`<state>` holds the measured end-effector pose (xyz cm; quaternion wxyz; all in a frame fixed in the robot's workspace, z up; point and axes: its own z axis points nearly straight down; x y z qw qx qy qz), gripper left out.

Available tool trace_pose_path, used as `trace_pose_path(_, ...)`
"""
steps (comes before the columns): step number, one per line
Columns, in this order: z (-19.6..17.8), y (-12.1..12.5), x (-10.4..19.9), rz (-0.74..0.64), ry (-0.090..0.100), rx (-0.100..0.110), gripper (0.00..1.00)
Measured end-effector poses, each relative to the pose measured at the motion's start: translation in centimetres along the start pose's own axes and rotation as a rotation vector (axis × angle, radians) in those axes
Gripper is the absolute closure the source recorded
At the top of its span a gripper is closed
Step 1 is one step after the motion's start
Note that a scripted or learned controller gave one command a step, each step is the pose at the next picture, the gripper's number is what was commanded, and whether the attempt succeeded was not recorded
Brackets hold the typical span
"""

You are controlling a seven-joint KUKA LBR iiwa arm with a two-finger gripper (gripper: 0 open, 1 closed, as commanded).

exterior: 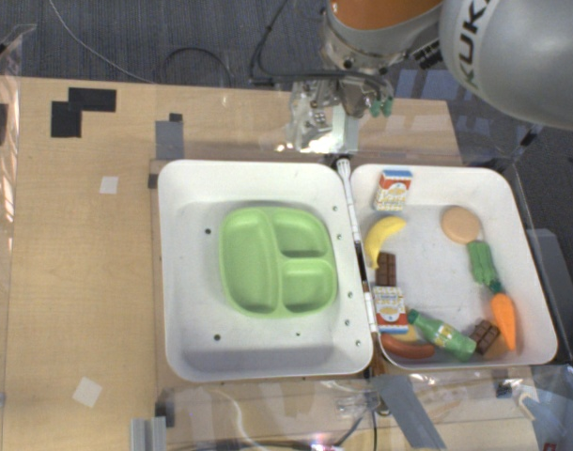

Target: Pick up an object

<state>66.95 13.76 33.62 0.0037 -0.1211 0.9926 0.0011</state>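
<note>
Pincer (326,125) hovering above both bins, can't tell its opening; one banana (381,236), two cartons (394,190), one carrot (504,319).

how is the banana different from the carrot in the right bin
The banana is yellow and curved; the carrot is orange and straight. The banana lies near the bin's left wall beside a chocolate bar; the carrot lies by the right wall below a green vegetable. Both are toy foods lying flat.

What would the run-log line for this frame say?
gripper: above bench behind bins, nothing seen held | left bin: green divided plate | right bin: banana, carrot, green bottle, juice carton | pick: not yet done
</note>
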Motion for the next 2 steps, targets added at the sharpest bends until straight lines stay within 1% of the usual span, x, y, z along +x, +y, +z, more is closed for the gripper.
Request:
trace_pose_path(1, -1.6, 0.0, -0.2, 0.002, -0.015, -0.001, 1.0)
trace_pose_path(2, -1.6, 6.9, -1.6, 0.136, -0.003, -0.002, 1.0)
